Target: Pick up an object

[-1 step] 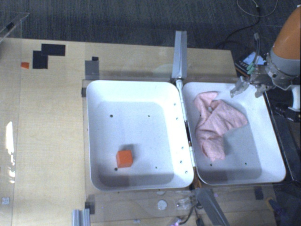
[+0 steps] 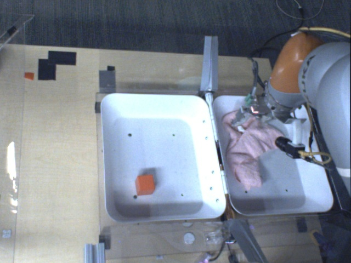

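Note:
A crumpled pink cloth lies in the right bin, stretching from its far left part toward the middle. My gripper is low over the cloth's far end, under the orange wrist band, and touches or nearly touches the fabric there. A small orange block sits in the left bin, near its front left.
The grey arm fills the right side above the right bin. A black cable with a yellow wire hangs over that bin's right half. A metal post stands behind the divider between the bins. Black markers lie on the bench at far left.

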Action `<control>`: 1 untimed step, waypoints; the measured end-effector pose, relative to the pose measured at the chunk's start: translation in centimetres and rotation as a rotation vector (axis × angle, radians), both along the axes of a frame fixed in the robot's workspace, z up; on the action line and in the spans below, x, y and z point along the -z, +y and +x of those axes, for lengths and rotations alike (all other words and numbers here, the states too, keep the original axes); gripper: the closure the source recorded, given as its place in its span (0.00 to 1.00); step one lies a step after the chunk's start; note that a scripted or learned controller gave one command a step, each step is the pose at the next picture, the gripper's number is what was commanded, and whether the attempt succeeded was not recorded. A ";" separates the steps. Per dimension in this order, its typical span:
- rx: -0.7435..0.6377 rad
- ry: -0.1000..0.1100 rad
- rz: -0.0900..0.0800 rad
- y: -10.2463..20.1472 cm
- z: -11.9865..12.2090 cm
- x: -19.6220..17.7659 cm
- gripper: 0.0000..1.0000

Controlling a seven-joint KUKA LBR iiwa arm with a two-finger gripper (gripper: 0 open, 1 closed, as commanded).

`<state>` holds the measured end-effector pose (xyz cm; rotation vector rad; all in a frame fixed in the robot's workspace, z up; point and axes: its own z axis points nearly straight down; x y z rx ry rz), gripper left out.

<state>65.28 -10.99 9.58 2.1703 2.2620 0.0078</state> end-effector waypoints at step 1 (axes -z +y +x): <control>-0.096 0.001 -0.002 1.2 1.8 0.7 0.00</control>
